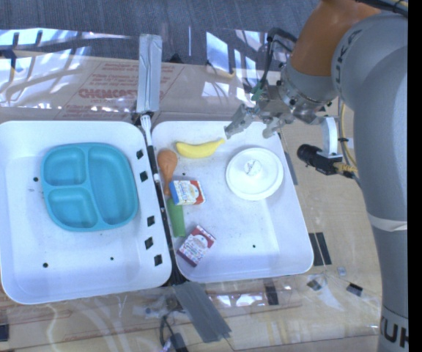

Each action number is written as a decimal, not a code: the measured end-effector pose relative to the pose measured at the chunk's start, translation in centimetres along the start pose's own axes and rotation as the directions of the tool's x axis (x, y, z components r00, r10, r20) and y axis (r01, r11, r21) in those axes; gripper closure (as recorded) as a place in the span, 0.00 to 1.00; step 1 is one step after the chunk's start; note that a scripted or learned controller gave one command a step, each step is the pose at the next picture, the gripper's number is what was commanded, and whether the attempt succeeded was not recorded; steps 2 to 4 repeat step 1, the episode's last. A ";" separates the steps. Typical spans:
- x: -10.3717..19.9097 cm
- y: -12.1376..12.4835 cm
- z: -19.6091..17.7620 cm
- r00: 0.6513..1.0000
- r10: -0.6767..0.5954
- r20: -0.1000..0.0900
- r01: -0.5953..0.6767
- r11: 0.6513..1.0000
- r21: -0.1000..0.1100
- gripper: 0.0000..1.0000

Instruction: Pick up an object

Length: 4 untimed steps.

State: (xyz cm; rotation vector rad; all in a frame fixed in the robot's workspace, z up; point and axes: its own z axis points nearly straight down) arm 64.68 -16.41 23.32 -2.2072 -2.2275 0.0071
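Observation:
My gripper (253,128) hangs over the far edge of the right bin (288,233), its two fingers spread apart with nothing between them. A yellow banana (200,149) lies just left of the fingers. A round white lid or plate (254,172) sits right below the gripper. Along the bin's left side lie an orange carrot (167,166), a small red-and-white carton (187,191), a green stick (176,219) and a red packet (196,246).
The left bin (20,270) holds a blue divided plate (89,185). A metal divider (149,72) runs between the bins at the back. Clear plastic sheeting (64,72) lies behind both bins. The arm (372,86) fills the right side.

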 end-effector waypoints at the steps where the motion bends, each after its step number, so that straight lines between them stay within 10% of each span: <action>1: 1.8 1.1 14.3 0.998 0.064 0.000 -0.064 0.998 -0.002 0.00; 4: 1.8 1.1 14.3 0.998 0.064 0.000 -0.064 0.998 -0.002 0.00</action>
